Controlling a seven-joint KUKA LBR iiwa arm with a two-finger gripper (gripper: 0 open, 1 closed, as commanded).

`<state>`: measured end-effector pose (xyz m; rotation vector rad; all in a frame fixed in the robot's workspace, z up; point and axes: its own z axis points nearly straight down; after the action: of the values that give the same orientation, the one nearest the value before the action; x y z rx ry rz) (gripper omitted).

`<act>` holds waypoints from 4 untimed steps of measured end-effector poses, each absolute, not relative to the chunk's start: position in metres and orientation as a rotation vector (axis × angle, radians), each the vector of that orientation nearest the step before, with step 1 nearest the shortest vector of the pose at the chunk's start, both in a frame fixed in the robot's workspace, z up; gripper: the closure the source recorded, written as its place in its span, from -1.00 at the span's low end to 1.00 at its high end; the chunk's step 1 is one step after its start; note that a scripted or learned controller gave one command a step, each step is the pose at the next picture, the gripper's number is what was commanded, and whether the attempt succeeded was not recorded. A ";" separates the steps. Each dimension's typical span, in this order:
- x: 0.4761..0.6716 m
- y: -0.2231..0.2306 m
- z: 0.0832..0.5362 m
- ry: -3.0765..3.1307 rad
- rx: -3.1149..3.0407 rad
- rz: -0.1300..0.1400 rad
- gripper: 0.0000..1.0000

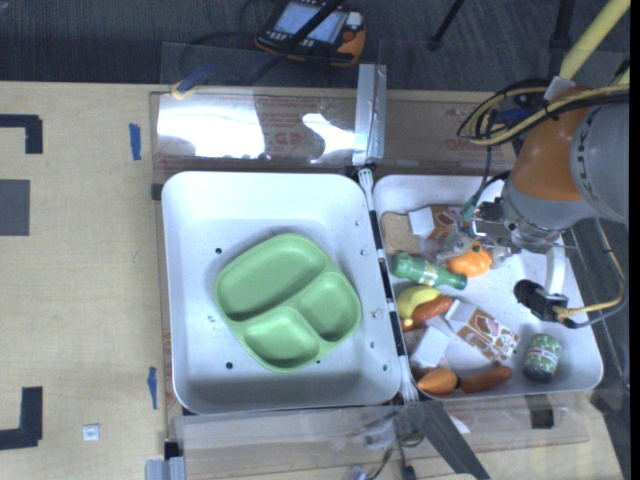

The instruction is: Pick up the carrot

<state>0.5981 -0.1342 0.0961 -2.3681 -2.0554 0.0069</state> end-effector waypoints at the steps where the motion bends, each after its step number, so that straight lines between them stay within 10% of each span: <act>1: 0.518 -0.146 0.088 -2.061 -2.377 -0.004 1.00; 2: 0.483 -0.155 0.088 -2.248 -2.208 -0.011 1.00; 4: 0.516 -0.119 0.146 -2.300 -2.135 0.003 1.00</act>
<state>0.5163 -0.1191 0.1458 -2.1349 -2.2999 0.0035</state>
